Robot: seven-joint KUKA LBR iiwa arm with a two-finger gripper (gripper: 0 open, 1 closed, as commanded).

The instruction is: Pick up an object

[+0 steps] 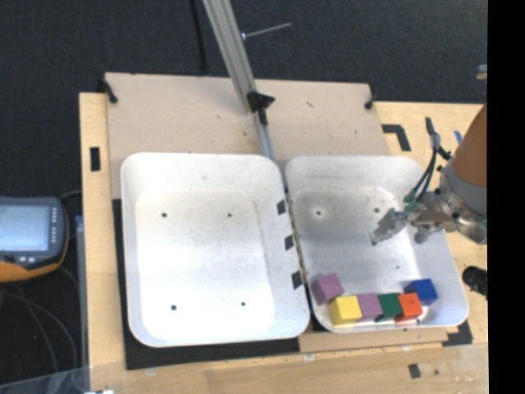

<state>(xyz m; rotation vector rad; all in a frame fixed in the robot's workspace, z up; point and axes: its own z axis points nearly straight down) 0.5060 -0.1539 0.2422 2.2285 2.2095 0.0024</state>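
We see the gripper (394, 224) hovering over the right bin (344, 179), holding nothing; we cannot tell its state. The blocks (373, 304) lie untouched along the bin's near edge, so the pick remains undone.

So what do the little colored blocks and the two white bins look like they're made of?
The blocks look like painted wood or plastic: solid matte colors, crisp cube edges; the view can't settle which. The right bin and left bin look like thin molded plastic, with rounded corners, raised rims and a scuffed, grey-speckled matte surface.
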